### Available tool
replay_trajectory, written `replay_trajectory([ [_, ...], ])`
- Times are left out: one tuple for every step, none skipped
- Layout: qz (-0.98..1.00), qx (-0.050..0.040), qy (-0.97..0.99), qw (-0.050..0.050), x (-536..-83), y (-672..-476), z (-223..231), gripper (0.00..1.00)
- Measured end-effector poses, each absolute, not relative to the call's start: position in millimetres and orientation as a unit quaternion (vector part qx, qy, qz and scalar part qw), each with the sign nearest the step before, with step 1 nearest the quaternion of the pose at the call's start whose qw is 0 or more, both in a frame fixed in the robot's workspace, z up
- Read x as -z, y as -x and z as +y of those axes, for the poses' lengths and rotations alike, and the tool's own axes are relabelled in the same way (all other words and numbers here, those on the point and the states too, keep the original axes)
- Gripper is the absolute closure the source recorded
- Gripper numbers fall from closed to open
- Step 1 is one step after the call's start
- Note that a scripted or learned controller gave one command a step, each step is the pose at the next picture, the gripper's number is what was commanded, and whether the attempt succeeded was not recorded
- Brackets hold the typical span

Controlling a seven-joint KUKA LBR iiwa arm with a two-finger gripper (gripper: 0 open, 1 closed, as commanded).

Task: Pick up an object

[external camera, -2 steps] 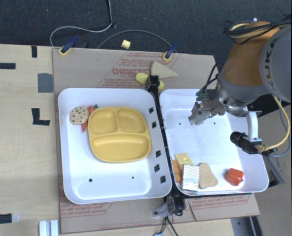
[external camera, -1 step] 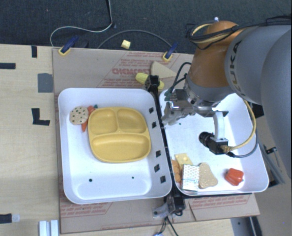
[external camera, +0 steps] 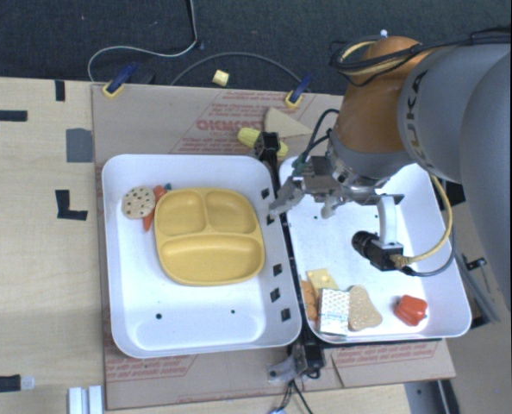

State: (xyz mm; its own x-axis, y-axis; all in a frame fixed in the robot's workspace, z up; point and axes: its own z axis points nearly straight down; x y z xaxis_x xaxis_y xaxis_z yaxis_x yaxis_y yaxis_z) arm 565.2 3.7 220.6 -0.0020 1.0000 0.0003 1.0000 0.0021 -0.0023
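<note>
Gripper [external camera: 321, 198] hangs over the right bin [external camera: 446, 322]; I cannot tell its state. Nearest targets lie below it: cracker [external camera: 334, 310], bread [external camera: 362, 309]. Descend squarely over one, clear of neighbours.

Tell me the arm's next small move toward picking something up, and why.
Probably shift the gripper toward the near edge of the right bin before descending. It hangs over the bin's far part, while the red piece, the cracker-like piece and the small packet all lie along the near edge.
</note>
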Motion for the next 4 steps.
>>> replay_trajectory([
  [-0.706, -0.0022, 0.708, 0.002, -181.9, -538.9, -44.7, 0.00],
  [-0.706, 0.0004, 0.708, -0.002, -80.1, -582.6, -104.0, 0.00],
  [-0.708, 0.0001, 0.707, -0.001, -85.9, -616.2, -94.4, 0.00],
  [-0.708, 0.0005, 0.706, -0.001, -85.2, -660.2, -99.9, 0.00],
])
